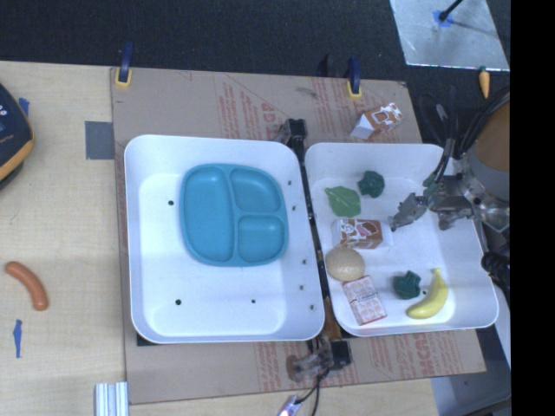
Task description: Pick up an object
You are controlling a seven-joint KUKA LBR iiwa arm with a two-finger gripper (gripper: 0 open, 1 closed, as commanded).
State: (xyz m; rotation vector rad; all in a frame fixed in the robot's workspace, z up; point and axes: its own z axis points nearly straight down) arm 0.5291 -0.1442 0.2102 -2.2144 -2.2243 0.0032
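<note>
Camera view has the gripper [422,211] hovering with fingers spread and nothing between them above the right bin [460,258], where the banana [430,299] lies near its front-right corner, so I judge a good pick means centring over one item before descending.

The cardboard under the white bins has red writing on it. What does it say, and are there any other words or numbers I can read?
Cardboard sheet: red printed words, too blurred to read.
Brown and white packet in the right bin: print too small to read.
Red and white packet in the same bin: print too small to read.
Small carton on the cardboard: markings too blurred to read.
Nothing here can be quoted.
</note>
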